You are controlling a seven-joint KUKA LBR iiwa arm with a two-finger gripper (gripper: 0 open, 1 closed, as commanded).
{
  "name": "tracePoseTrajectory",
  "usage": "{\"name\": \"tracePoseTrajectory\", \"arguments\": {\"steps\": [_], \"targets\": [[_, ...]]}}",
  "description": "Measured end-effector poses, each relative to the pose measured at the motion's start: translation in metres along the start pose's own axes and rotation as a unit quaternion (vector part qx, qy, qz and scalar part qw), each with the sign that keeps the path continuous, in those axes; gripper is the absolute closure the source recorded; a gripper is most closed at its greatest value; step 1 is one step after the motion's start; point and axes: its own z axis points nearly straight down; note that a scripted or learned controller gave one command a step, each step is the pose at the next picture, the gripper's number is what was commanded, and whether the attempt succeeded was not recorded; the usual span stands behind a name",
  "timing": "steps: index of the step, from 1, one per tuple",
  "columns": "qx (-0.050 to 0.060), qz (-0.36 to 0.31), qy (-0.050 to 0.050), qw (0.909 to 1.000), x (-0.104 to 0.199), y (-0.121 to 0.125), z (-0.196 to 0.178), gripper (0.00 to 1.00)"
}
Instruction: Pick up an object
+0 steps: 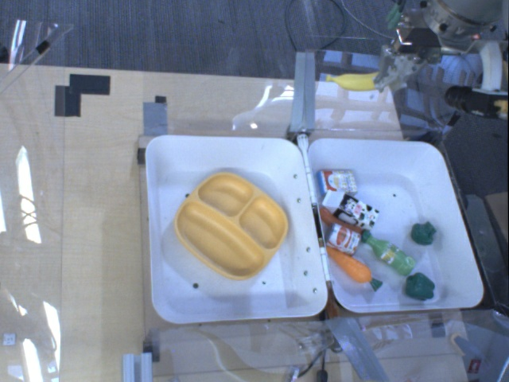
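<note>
Camera view, status of my arm: my fingers [384, 72] are positioned beyond the far edge of the right bin [453, 183], near its far-left corner and close to the upright post between the two bins. They are closed on the right end of a yellow banana [351, 80]. The banana lies roughly level and extends from my fingers toward the left. It is outside both bins.

Right bin contents:
- A small carton [337, 181] lies near the left wall, toward the far edge.
- A black-and-white patterned pack [355, 210] lies just beside the carton, on its near side.
- A red-and-white can [343, 237] touches that pack on its near side.
- A carrot [350, 267] lies by the near-left corner.
- A green bottle [389, 253] lies on its side between the can and the right wall.
- One green broccoli piece [423, 232] lies by the right wall.
- A second broccoli piece [419, 286] lies by the near-right corner.

Left bin [159, 213] contents:
- A yellow divided plate [231, 225] lies at the centre, with three compartments facing up.

Both bins stand on the pale wooden tabletop [79, 237].
</note>
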Motion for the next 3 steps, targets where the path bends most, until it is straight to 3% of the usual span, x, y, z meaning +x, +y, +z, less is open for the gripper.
{"name": "tracePoseTrajectory", "arguments": {"steps": [1,2,3], "targets": [[0.003,0.004,0.001,1.0000,0.025,-0.033,0.137,1.00],[0.002,0.005,0.001,1.0000,0.025,-0.033,0.136,0.00],[0.004,0.054,0.000,0.9985,-0.034,-0.013,0.216,0.00]]}}
